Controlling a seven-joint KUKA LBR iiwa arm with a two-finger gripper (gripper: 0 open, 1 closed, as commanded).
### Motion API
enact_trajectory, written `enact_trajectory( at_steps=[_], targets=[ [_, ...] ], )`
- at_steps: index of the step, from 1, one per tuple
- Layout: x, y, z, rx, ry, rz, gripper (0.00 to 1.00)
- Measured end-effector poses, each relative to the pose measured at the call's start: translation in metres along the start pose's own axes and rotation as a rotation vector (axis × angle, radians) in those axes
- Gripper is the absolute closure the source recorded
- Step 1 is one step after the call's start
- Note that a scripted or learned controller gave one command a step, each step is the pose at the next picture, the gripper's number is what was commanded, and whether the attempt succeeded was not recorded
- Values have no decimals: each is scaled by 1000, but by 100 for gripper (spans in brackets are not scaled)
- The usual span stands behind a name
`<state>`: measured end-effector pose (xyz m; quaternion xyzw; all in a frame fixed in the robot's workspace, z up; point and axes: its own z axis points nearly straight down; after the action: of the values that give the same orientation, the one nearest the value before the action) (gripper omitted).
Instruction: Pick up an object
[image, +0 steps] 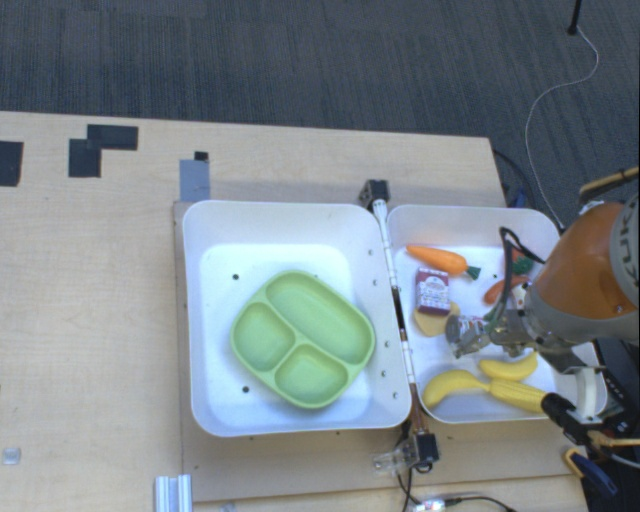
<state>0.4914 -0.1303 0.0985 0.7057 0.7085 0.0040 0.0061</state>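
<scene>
Fingers (466, 336) low in right bin (470, 222), above banana (455, 384)

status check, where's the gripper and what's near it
Gripper low in right bin, fingers unclear. Below it, bananas; above it, maroon carton and carrot. Green tray in left bin.

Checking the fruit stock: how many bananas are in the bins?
2. One banana lies at the right bin's near edge; the second banana is right of it, by the gripper. The arm may hide more.
</scene>
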Motion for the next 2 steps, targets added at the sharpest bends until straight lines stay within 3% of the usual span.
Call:
enact_trajectory(
  at_steps=[1,2],
  targets=[
    [1,2,-11,-4,0,-2,100],
    [-28,49,-40,10,2,-2,100]
  ],
)
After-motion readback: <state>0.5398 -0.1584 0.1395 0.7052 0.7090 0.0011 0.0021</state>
